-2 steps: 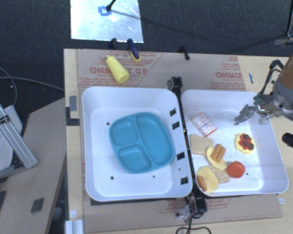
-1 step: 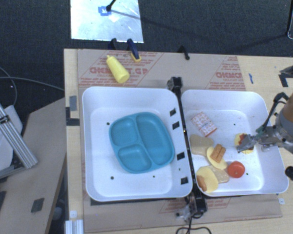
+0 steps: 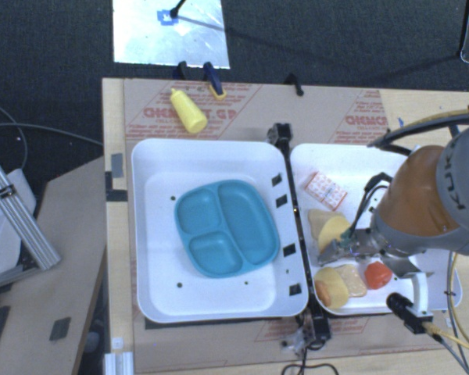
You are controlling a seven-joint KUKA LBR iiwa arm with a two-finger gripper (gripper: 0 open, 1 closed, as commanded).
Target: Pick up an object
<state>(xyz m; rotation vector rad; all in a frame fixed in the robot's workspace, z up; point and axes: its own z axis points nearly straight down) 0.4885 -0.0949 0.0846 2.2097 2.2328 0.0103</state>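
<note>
At the frame's lower right, the right bin (image 3: 313, 158) holds a tan bread-like piece (image 3: 340, 284), a red tomato (image 3: 377, 274) and a yellow wedge (image 3: 328, 226); the claw (image 3: 345, 244) hovers among them, its grip I cannot tell. Farther up lies a pink-checked packet (image 3: 325, 188).

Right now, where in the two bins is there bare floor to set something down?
The left bin has bare white floor all around the blue divided tray, widest along its left and top walls. The right bin is bare only near its top wall, above the patterned packet. Its lower half is crowded: yellow pieces, the red item and the arm.
</note>
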